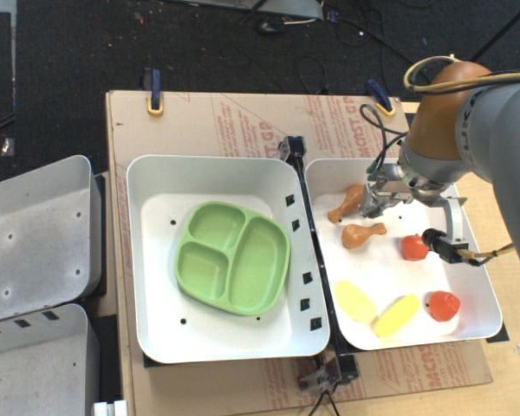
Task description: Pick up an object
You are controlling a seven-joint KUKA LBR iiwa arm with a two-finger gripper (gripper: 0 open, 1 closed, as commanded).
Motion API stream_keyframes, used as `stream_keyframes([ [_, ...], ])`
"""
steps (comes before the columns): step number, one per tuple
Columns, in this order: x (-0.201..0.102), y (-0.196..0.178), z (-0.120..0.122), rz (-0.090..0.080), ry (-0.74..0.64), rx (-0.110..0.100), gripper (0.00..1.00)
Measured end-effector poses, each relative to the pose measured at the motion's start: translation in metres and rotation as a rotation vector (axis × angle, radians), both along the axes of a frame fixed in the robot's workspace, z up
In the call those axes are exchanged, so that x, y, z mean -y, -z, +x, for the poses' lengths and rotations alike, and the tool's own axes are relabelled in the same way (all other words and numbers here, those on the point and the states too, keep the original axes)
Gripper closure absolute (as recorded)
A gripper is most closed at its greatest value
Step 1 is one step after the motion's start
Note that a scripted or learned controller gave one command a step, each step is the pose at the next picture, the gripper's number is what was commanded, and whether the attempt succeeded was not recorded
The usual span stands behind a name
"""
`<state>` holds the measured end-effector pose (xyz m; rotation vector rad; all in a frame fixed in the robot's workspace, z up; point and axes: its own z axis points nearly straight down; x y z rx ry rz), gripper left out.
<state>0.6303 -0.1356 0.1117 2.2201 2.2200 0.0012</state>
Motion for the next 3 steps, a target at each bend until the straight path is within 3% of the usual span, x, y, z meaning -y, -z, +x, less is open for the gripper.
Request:
stream_keyframes([
  [2, -0.010, -0.099, 0.008, -0.001, -0.004, 0.004, 1.00],
  [3, -0.010, -0.125, 0.009, 0.000, -0.004, 0.002, 1.00],
])
